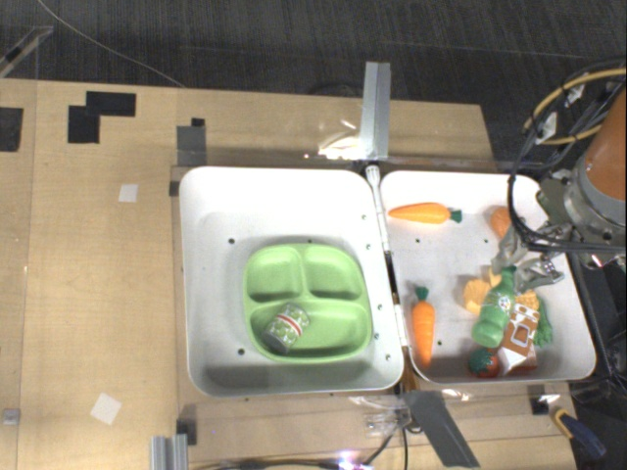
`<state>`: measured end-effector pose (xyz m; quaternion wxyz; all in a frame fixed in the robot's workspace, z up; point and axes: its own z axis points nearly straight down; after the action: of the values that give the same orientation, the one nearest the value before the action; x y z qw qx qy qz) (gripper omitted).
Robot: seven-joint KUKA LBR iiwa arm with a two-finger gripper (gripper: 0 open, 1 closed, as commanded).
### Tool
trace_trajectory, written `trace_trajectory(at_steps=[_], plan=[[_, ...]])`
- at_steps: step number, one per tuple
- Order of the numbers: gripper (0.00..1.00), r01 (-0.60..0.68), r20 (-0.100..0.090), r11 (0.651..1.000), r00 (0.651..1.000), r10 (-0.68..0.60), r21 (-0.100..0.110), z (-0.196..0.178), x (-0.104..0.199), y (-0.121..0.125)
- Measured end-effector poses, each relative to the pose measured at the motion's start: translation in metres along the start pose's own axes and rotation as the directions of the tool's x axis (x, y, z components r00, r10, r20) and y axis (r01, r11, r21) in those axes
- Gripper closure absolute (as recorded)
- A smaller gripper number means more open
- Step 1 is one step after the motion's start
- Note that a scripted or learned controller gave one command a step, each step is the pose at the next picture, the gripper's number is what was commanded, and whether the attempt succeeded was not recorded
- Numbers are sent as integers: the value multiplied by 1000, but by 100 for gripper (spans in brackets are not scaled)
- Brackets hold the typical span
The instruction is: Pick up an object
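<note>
My gripper [526,265] hangs over the right side of the right bin [446,253], just above a pile of toys, and looks open with nothing between its fingers. Right under it lie a green bottle [493,313], an orange-and-white carton [522,339] and a yellow piece [476,293]. A small red item [479,364] pokes out at the pile's near end. One carrot [422,213] lies at the bin's far side. A second carrot [422,328] stands lengthwise near the bin's left wall. An orange lump [501,221] sits beside the arm's cables.
The left bin [211,262] holds a green divided plate [309,272] with a small striped can [286,326] in its near-left compartment. A ridge [384,262] separates the two bins. The grey arm [598,189] and its cables cover the right bin's far right corner.
</note>
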<state>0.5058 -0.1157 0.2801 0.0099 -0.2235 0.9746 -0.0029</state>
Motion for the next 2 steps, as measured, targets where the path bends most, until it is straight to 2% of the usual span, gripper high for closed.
trace_trajectory(at_steps=[1,2], plan=[[100,-104,-10,995,994,104,-1,-20,-1,-101],[100,-100,0,995,995,100,3,-33,-5,-100]])
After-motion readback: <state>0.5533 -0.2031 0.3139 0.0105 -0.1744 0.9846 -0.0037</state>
